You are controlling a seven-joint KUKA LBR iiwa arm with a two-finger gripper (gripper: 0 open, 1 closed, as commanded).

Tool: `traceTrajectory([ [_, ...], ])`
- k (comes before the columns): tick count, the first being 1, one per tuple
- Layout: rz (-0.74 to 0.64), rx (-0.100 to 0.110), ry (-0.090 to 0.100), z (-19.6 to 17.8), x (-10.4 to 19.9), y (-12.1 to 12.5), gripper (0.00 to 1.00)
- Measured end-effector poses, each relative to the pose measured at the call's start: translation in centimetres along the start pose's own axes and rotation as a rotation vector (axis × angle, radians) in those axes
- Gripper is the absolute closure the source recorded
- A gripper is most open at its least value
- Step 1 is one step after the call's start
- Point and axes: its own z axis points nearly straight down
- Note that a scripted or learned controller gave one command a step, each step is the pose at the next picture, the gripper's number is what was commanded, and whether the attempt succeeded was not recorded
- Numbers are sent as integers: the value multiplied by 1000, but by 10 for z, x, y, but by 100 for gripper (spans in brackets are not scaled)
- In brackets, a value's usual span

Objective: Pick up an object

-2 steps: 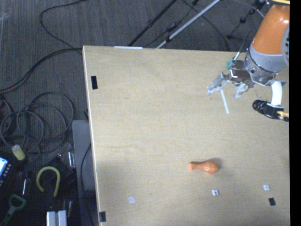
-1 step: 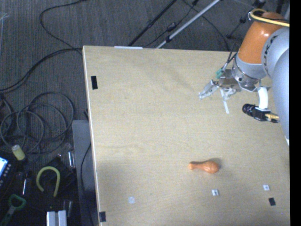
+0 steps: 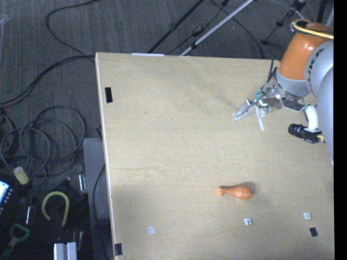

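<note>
A small orange gourd-shaped object (image 3: 236, 191) lies on its side on the tan bench top (image 3: 162, 145), toward the front right, with its thin neck pointing left. My gripper (image 3: 249, 121) hangs at the right rear of the bench, well behind the orange object and apart from it. Its two pale fingers (image 3: 242, 111) are spread open with nothing between them. The grey arm with its orange band (image 3: 298, 56) comes in from the right edge.
Small square tags (image 3: 248, 221) lie near the front right of the bench, and a black mark (image 3: 109, 95) sits by the left edge. Cables (image 3: 43, 134) and tools cover the floor to the left. Stand legs (image 3: 227, 12) cross behind the bench.
</note>
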Motion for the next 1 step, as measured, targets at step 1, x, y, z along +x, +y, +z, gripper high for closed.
traceTrajectory([
  [1,-349,-3,2,32,14,4,0],
])
